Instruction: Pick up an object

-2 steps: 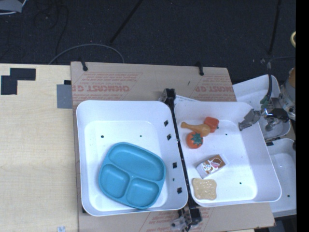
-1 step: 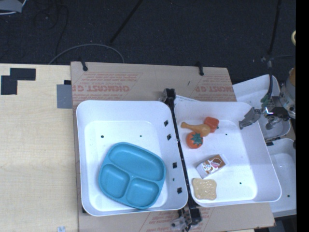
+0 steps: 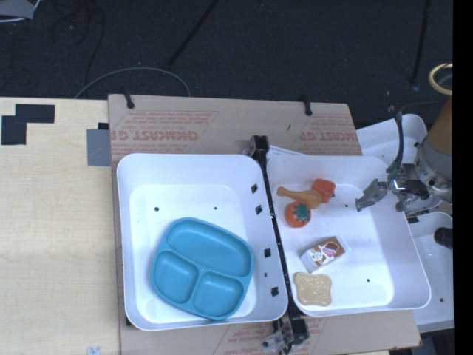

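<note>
The right bin (image 3: pixel 403 272) sits toward the desk's right edge and carries four small things. A toy drumstick (image 3: pixel 309 194) lies near the bin's far left corner, with a small tomato (image 3: pixel 298 214) touching it on the near side. A little carton (image 3: pixel 324 254) rests tilted in the middle of the bin's left half, and a flat piece of toast (image 3: pixel 313 288) lies just beside it toward the near left corner. The left bin (image 3: pixel 140 191) holds a blue divided plate (image 3: pixel 201 268) across its near half.

The gripper (image 3: pixel 373 195) hangs over the right bin's far right corner, well apart from all four things. Its jaws point leftward and look spread, with nothing between them.

Any of the four would serve the task. All appear to be light plastic toys, stiff and somewhat slick. The tomato looks the nearest candidate, but its round body could roll or squirt out of a pinch, and it crowds the drumstick. The carton seems the safest choice: its flat parallel sides should give a firm hold if the jaws close across its short width. The toast lies too flat to take easily; its edge would likely slip under the fingertips.
</note>
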`<state>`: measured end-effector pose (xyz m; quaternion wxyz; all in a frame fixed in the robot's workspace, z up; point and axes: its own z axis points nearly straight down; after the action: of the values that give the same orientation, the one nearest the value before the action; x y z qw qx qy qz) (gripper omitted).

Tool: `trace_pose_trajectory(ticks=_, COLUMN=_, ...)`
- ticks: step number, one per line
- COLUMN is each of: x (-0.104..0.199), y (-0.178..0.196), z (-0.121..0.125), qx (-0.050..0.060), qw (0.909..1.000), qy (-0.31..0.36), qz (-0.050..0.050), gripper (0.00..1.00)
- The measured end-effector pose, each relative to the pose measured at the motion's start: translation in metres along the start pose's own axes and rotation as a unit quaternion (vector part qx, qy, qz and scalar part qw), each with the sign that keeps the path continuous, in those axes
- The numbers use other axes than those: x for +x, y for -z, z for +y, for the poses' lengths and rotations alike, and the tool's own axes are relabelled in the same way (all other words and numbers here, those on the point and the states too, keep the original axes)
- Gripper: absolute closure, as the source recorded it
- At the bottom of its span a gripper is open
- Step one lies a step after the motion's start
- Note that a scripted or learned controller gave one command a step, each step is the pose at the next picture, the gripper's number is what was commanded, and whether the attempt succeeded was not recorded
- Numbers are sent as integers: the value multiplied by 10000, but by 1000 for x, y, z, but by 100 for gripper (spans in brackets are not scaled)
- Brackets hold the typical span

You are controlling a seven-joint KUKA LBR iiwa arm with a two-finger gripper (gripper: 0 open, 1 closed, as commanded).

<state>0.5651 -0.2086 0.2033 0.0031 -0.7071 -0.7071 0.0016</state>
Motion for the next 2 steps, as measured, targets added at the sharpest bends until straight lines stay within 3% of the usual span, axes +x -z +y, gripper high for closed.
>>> trace_pose_trajectory(ticks=2, x=7, y=-110, z=-4, qx=11, qw=10000, qy=-2, qz=5, gripper=0)
